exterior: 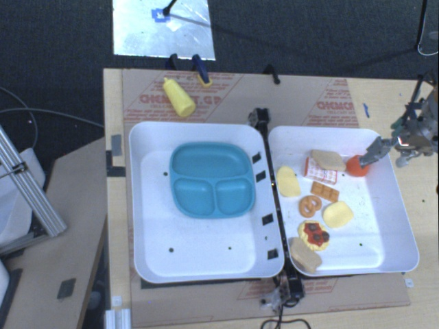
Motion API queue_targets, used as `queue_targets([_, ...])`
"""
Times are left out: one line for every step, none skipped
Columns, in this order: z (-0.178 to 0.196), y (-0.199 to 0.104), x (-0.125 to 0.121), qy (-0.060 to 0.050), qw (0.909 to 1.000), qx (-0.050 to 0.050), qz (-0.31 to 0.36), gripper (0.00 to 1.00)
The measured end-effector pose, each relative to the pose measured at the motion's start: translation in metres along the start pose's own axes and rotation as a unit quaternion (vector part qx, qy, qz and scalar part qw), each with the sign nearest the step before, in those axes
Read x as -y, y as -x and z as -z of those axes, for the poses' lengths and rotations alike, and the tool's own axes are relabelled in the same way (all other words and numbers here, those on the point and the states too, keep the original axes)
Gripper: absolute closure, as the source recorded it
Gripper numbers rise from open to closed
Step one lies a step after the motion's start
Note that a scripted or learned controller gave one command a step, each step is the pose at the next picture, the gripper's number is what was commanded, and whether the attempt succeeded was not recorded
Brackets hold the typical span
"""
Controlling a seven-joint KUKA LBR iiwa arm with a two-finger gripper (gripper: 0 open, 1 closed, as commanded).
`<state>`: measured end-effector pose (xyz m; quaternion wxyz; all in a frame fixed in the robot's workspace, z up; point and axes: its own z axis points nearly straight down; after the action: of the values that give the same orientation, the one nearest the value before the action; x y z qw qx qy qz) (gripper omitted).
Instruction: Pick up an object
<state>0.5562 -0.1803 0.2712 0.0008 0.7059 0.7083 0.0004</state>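
Note:
The right bin holds several toy foods: a red tomato, a tan bread slice, a red-and-white cracker, an orange waffle, a pretzel, two yellow pieces, a small pizza and a bread roll. My gripper hangs over the bin's far right corner, open, with nothing between its fingers. Its left finger is just right of the tomato.
The left bin holds a blue divided plate. A yellow bottle lies on the cardboard behind the left bin. A black divider with clips runs between the bins.

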Motion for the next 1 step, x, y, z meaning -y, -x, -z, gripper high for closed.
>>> queue_targets([-0.1232, -0.0543, 0.0144, -0.006, 1.0, -0.003, 0.003, 0.0])
